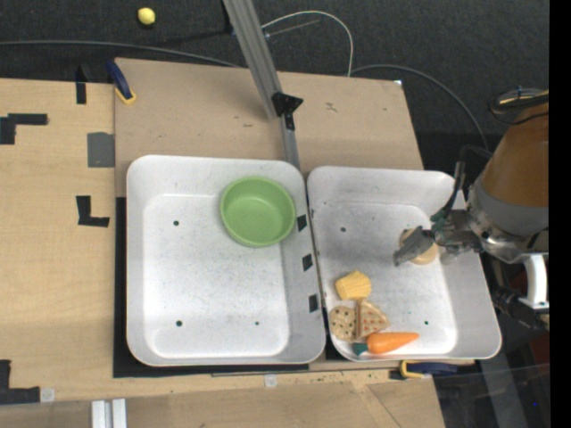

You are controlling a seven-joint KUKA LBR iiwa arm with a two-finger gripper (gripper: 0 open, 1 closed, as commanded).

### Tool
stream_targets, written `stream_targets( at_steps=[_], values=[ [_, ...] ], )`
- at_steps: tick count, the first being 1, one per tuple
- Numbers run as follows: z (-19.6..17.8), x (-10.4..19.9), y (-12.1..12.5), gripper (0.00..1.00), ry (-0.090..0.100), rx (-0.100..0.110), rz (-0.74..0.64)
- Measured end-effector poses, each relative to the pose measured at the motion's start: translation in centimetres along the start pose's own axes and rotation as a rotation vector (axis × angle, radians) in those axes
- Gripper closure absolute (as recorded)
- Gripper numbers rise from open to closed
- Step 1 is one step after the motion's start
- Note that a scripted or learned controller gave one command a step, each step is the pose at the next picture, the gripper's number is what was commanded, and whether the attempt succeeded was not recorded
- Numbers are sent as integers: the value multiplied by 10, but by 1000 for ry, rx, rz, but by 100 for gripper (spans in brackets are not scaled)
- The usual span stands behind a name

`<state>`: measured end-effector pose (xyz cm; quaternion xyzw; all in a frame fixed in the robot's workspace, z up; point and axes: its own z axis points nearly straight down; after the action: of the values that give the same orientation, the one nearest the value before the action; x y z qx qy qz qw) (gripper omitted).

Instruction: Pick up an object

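At right of frame, the gripper [416, 246] sits over a small tan object [426, 253] in the right bin [375, 185], jaw state unclear; an off-centre close might nudge it away.

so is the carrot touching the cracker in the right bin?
Touching. The camera view shows the carrot lying against the cracker's lower edge, no gap between them.

Left of the gripper [412, 250] the right bin [375, 190] floor lies open; below-left, corn [353, 285], crackers [357, 319] and carrot [391, 341] crowd the corner.
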<state>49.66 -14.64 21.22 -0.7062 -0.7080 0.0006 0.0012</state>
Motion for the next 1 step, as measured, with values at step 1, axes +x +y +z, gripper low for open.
stream_targets(
  at_steps=[1],
  values=[
    [0, 0, 0, 0, 0, 0, 0]
  ],
)
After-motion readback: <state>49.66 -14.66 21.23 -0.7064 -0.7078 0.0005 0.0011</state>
